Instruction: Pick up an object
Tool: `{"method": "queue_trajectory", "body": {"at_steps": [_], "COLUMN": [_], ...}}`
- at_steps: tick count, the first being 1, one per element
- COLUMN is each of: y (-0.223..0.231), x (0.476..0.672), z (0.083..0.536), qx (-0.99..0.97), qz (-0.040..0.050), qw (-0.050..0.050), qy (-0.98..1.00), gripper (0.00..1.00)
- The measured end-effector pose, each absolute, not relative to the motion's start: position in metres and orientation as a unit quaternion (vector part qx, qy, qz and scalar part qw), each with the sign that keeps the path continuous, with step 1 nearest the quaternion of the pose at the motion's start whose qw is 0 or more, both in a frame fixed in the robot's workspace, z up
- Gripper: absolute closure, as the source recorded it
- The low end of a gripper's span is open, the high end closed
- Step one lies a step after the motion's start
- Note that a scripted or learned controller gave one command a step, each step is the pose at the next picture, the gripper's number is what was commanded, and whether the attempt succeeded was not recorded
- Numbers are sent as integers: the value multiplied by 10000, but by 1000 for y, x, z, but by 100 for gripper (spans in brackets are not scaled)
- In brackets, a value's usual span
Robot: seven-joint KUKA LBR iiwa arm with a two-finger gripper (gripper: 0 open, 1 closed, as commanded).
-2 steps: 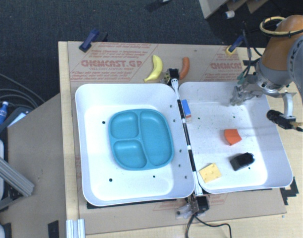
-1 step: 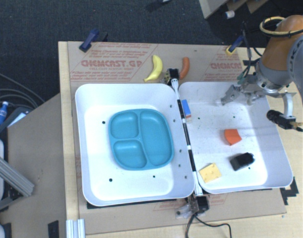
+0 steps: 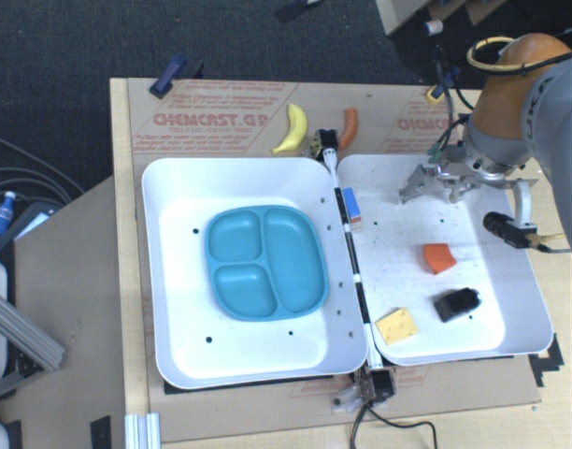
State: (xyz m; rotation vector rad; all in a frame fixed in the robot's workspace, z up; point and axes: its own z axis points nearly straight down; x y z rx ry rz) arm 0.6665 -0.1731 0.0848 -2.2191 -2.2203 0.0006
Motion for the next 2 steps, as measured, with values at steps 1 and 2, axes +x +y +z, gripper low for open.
{"method": "queue_trajectory", "body": {"at_steps": [1, 2], "y": [-173, -173], "x": [667, 667], "z": [96, 95], "qx": [-7066, -7067], "qz": [-2, 0], "qw": [-1, 0], "qy": [-7076, -7076], "gripper": [100, 0]}}
